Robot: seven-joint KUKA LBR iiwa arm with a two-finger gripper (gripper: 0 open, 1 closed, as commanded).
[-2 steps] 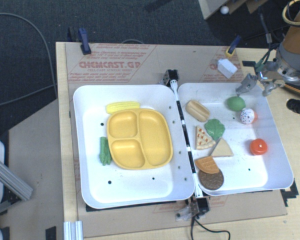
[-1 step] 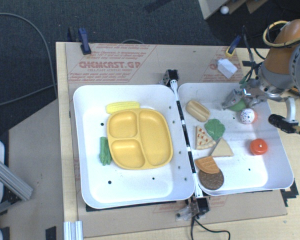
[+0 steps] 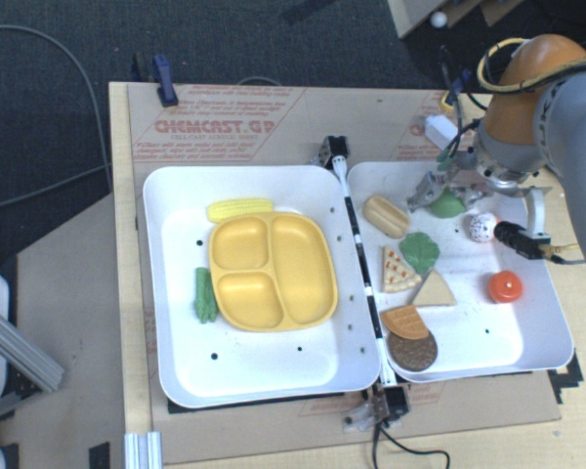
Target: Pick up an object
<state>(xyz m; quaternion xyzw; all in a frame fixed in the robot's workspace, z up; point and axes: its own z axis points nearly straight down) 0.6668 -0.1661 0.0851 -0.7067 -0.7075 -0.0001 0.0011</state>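
Far to the gripper's left, in the other bin [image 3: 166, 262], lay a green pod [image 3: 205, 295], a yellow divided plate [image 3: 272, 268] and a corn cob [image 3: 240, 207]. Nearer on its left sat a bread roll [image 3: 386, 215], probably light, stiff plastic, best pinched across its narrow middle. The gripper [image 3: 432, 191] hung low over the right bin's [image 3: 542, 345] far edge, touching a small green piece [image 3: 448, 204]; whether it was wide, narrow or holding could not be told. The cardboard beyond read "CHEMCAST GP".
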